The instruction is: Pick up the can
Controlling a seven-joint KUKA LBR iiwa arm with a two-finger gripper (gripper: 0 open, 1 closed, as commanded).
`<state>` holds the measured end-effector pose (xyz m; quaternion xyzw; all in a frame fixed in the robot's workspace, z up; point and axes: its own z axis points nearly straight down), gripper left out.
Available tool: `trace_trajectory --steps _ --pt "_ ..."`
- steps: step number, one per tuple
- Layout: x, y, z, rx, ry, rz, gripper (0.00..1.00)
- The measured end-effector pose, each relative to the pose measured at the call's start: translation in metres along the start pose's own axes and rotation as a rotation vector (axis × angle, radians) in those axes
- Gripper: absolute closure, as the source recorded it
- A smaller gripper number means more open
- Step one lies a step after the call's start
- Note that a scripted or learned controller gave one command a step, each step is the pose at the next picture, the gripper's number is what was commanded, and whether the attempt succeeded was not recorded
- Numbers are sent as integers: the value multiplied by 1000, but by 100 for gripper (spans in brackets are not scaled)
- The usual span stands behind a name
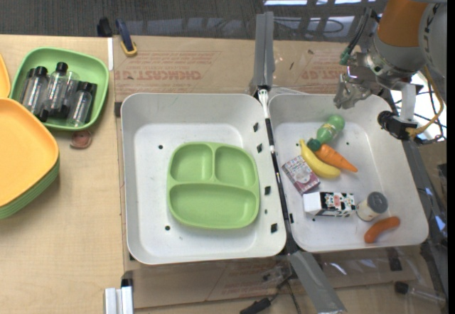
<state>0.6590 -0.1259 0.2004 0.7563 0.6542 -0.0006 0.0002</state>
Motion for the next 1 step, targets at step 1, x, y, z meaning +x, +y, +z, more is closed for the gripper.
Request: trace_trajectory --steps 1 --pt "-7 -41 -17 2 0 10 100"
